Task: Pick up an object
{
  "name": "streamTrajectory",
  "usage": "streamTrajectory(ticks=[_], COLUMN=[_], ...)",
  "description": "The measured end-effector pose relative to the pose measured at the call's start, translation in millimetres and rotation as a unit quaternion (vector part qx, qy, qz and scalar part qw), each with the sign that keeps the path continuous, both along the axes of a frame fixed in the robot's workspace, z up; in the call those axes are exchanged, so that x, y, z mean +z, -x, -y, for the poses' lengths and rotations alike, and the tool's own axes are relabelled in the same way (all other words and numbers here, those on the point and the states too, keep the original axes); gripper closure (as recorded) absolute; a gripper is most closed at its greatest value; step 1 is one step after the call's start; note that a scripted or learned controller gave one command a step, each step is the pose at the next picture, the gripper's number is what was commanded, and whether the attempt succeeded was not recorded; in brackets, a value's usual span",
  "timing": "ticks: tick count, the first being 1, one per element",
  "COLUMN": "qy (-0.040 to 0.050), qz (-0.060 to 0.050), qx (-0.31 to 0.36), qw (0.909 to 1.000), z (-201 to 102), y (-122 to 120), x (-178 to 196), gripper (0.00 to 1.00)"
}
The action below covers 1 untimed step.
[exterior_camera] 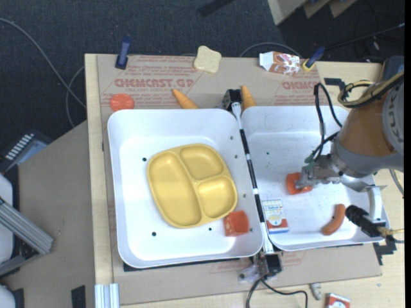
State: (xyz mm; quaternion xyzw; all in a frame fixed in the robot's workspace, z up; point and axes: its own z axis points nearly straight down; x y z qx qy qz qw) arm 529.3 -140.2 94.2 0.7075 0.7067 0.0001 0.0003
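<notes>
Arm enters from the right of the frame, wrist bent down into the right bin point(282, 122). Gripper point(313, 175) sits low at centre-right, right at an orange piece point(295, 184) that pokes out to its left. Whether the piece is actually between the fingers, or how they stand, I cannot tell; the wrist body covers them.

Other candidates in the same bin: a sausage point(333, 219) toward the lower right and a small carton point(274, 214) at the lower left by the divider. Left bin point(122, 191) holds a yellow tray point(191, 185) in the middle and a red block point(236, 223) just beside the tray's lower right corner.

Risks, as I judge them:
- Orange piece appears mostly to one side of the gripper. An off-centre bite could squirt it sideways along the smooth bin floor, or catch only an edge and drop it on the lift.
- Piece looks small and low; fingers may press the bin floor before they close on it.
- Cable looped above the wrist could tug during a lift.
- Sausage is well apart, so little chance of a double grab.
</notes>
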Motion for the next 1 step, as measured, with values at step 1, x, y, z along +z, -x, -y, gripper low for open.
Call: streamTrajectory(ticks=[1], qy=[-0.0002], qz=[0.001], qx=[0.001], qw=[1.0], z=[-63.2], y=[19.8], x=[138.0], gripper=[1.0])
